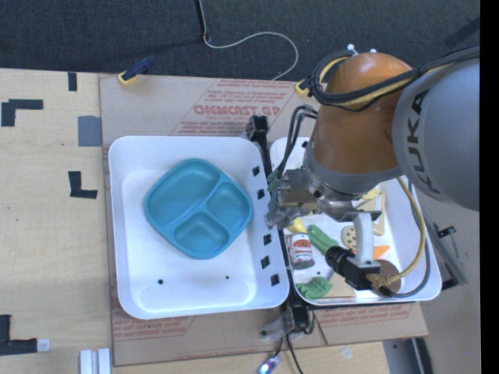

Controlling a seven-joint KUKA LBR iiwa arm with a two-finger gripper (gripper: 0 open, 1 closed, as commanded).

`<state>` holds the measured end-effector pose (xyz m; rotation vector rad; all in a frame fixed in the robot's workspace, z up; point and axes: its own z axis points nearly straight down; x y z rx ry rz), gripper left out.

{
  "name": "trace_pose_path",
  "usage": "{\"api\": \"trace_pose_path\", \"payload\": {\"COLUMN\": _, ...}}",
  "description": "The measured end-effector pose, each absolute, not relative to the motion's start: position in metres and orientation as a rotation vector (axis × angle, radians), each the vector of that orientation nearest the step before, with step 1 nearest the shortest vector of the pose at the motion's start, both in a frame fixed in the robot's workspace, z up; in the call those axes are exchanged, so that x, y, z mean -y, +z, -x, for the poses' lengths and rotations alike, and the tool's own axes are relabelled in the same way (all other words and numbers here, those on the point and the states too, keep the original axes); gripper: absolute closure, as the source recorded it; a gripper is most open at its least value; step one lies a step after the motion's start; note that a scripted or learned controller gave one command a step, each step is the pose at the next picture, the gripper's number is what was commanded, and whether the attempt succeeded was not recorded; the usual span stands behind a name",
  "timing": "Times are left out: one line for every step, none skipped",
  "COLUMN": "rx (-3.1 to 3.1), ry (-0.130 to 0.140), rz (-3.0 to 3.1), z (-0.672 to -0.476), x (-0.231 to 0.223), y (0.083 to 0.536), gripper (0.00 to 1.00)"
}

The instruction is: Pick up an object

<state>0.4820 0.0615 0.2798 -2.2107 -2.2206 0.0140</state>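
arm is seen over right bin | hand is placed low above small can; grip state cannot be told | blue divided plate is seen in left bin

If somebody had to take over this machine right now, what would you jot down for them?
Pincer: down over the left edge of the right bin; whether it is open or shut can't be told, and nothing shows in its grip.
Right bin: small items piled together, among them a can and green pieces.
Left bin: a blue divided plate.
Done: no pick visible yet.
Left: grasp one object and lift it.
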Motion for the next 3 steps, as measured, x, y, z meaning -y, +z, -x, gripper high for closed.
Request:
{"api": "trace_pose_path", "payload": {"rx": 2.227, "ry": -0.010, "rz": 2.222, "z": -0.484, "x": -0.059, "y": 0.380, "gripper": 1.00}}
{"api": "trace_pose_path", "payload": {"rx": 2.229, "ry": -0.004, "rz": 2.214, "z": -0.484, "x": -0.113, "y": 0.412, "gripper": 1.00}}
{"api": "trace_pose_path", "payload": {"rx": 2.225, "ry": 0.004, "rz": 2.217, "z": -0.484, "x": -0.110, "y": 0.420, "gripper": 1.00}}
